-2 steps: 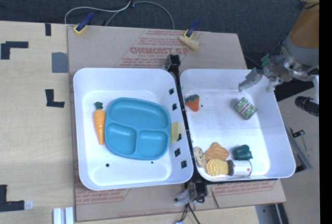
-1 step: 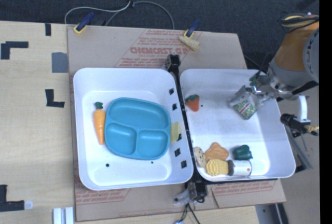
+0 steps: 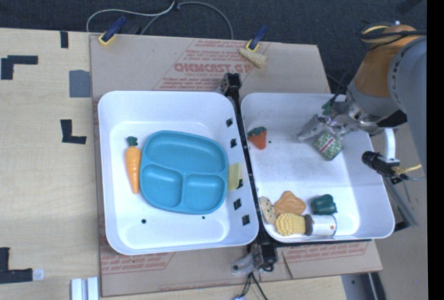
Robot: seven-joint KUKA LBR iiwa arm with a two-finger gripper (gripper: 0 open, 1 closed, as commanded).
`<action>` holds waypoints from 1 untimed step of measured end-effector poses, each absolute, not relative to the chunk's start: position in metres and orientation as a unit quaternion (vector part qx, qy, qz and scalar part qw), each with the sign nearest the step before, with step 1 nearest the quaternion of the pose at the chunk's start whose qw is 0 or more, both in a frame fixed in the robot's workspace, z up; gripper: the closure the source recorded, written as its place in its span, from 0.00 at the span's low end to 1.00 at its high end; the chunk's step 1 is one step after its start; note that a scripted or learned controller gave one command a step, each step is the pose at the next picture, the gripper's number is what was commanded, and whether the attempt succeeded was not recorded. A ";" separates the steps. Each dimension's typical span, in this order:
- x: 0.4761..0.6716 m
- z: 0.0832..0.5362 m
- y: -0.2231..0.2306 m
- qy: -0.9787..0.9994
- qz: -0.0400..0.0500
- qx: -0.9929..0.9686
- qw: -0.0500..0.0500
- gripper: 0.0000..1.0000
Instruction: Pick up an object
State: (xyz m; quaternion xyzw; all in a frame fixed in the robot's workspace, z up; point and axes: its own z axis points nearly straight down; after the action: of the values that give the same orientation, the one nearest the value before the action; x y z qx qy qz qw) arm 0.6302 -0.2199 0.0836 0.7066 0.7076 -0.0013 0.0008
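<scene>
My gripper [image 3: 320, 135] hangs over the upper right part of the right bin [image 3: 347, 184], reaching in from the right. A green speckled object [image 3: 329, 146] sits right at its tip, touching or just under it; whether it is gripped is unclear. A small red strawberry-like piece [image 3: 258, 137] lies near the right bin's left wall. Along the bin's front edge lie a round cookie [image 3: 266, 208], an orange pastry [image 3: 289, 203], a yellow corn cob [image 3: 292, 224], a dark green pepper [image 3: 323, 205] and a white can [image 3: 326, 226].
The left bin [image 3: 118, 118] holds a blue divided plate [image 3: 184, 172], an orange carrot [image 3: 132, 165] to its left and a small yellow piece [image 3: 234, 177] at its right wall. A black divider [image 3: 239, 146] runs between the bins. Cables and clamps lie beyond the bins.
</scene>
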 end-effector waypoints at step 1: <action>0.632 0.098 -0.221 0.708 0.000 0.706 0.005 1.00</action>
State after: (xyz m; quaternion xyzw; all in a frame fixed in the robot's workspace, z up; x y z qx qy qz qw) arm 0.6321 -0.2208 0.0982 0.7065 0.7077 0.0002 0.0053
